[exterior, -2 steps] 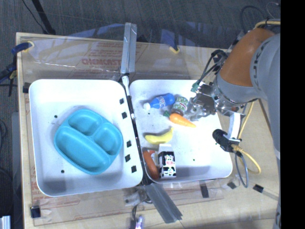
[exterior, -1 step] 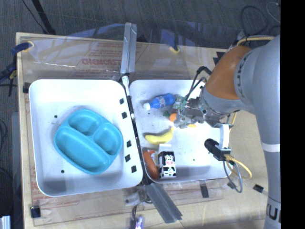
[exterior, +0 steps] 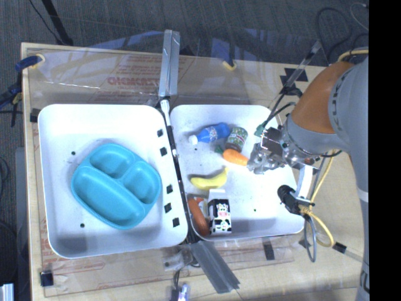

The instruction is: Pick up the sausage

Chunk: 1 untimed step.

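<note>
white bins: two shallow bins sit side by side on the bench, left bin [exterior: 56, 231] and right bin [exterior: 263, 221], touching along a centre divider.
left bin contents: blue three-compartment plate [exterior: 116, 184], lying flat, slightly left of centre.
sausage [exterior: 198, 213]: reddish-brown, lying in the right bin at its lower left corner, close against the divider wall, long axis running roughly top to bottom.
neighbours of sausage: small carton with a cow print [exterior: 218, 217] just beside it on the right; banana [exterior: 209, 179] near it, above.
other right bin items: blue bottle [exterior: 210, 134] with white cap, dark can [exterior: 236, 137] touching the bottle's right end, carrot [exterior: 235, 157] just below the can.
arm: grey with orange band, entering from the right over the right bin.
gripper [exterior: 258, 164]: low over the right bin, just right of the carrot, well apart from the sausage.
finger state: cannot tell from this camera view; nothing visible between them.
</note>
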Each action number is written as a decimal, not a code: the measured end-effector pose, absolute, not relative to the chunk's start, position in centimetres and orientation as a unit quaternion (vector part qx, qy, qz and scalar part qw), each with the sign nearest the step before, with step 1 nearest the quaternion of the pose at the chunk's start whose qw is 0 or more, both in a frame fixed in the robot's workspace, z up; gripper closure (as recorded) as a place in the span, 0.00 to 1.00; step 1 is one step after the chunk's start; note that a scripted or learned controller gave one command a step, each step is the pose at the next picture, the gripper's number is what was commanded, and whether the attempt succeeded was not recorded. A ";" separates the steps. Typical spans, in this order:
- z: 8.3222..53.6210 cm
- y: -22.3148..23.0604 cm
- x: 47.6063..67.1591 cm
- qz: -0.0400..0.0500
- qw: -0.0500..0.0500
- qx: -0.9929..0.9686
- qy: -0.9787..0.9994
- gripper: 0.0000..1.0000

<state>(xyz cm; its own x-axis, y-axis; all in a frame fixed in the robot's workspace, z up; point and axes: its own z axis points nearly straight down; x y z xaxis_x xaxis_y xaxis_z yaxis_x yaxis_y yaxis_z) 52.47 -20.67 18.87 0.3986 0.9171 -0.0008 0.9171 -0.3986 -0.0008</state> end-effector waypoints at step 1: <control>16.1 -18.0 58.1 0.001 0.002 -0.820 -0.573 1.00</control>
<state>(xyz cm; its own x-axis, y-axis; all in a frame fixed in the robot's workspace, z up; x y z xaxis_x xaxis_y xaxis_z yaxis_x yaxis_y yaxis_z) 58.12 -17.96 16.12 0.3439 0.9390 0.0001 0.9390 -0.3439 -0.0041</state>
